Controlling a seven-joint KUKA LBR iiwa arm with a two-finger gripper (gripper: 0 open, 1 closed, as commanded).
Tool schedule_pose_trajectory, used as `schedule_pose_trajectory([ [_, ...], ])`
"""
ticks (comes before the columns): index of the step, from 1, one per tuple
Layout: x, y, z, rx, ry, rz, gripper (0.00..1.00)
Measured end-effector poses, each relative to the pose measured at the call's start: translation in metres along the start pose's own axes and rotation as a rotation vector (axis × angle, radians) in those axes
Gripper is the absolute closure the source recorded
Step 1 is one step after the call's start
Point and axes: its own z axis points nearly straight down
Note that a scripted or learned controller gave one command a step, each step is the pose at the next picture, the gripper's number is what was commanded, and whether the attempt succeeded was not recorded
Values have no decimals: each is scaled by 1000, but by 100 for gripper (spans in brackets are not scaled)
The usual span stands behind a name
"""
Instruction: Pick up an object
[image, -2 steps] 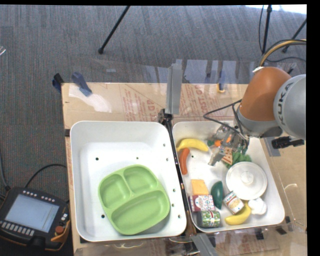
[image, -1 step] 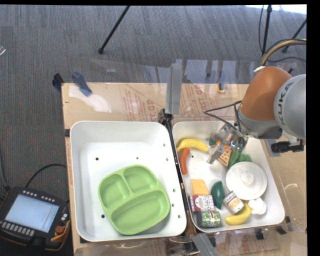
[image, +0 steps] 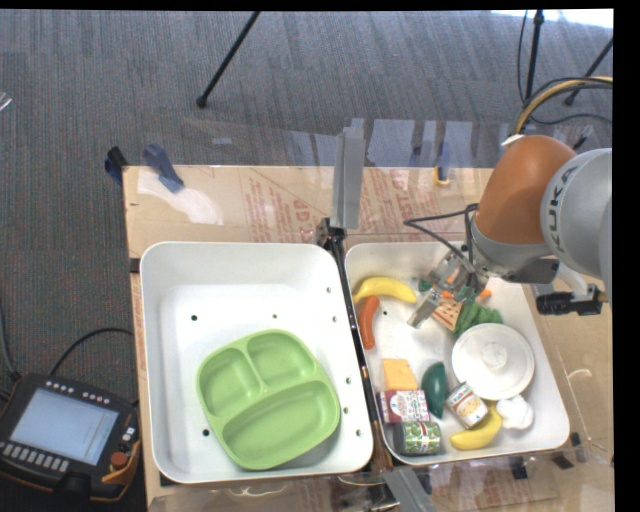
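Since the pincer hangs low in the right shallow white bin, over a tan cracker-like piece and a leafy green toy vegetable, a good pick would likely mean settling on one item and centring over it clear of its neighbours; whether it stands open or closed cannot be told. Right bin, outward: yellow plastic bananas, two; orange-red sausage, one; round white lidded bowl, one; orange cheese block, one; dark green pepper-like piece, one; small labelled cans, two; red-and-white packet, one. Left shallow white bin: light green divided plastic plate, one. Tabletop: bins, two.
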Motion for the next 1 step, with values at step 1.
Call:
schedule_pose_trajectory([
  [1, 23, -3, 8, 11, 16, 56, 0],
])
